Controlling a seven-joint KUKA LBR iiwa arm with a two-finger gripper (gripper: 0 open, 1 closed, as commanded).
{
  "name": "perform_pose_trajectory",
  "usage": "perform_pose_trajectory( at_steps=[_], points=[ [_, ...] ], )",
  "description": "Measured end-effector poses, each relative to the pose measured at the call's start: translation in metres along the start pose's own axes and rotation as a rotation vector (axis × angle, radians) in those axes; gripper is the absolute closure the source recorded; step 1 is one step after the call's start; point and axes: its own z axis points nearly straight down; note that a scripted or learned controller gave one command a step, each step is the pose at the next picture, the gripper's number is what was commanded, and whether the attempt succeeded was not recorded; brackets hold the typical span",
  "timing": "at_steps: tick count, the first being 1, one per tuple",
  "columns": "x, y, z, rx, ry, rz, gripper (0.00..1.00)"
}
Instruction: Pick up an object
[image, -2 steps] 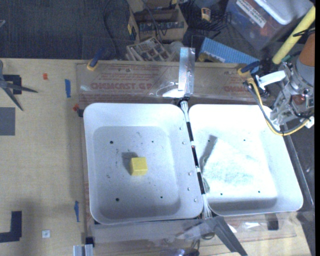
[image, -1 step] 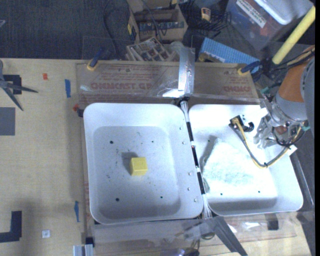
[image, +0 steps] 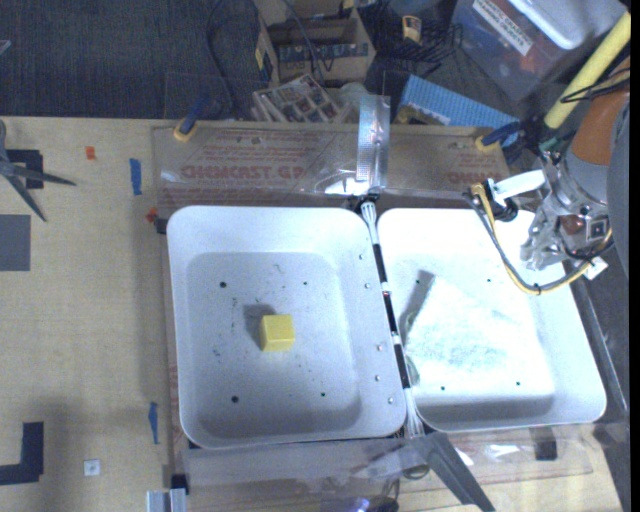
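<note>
A small yellow cube (image: 278, 332) lies in the left white bin (image: 200, 240), a little left of that bin's middle. My gripper (image: 562, 238) hangs over the right rim of the right bin (image: 500, 400), far to the right of the cube and apart from it. A yellow cable loops down beside the gripper. Nothing is seen held by it.
A narrow grey streak (image: 418, 298) lies in the right bin near the divider between the bins; I cannot tell if it is an object or a shadow. Clear plastic panels (image: 300, 160) stand behind the bins. Boxes and cables crowd the far side.
</note>
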Motion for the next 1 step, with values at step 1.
perform_pose_trajectory(
  at_steps=[1],
  points=[
    [0.0247,-0.0048,-0.0267,0.0,0.0,-0.002,1.0]
  ],
)
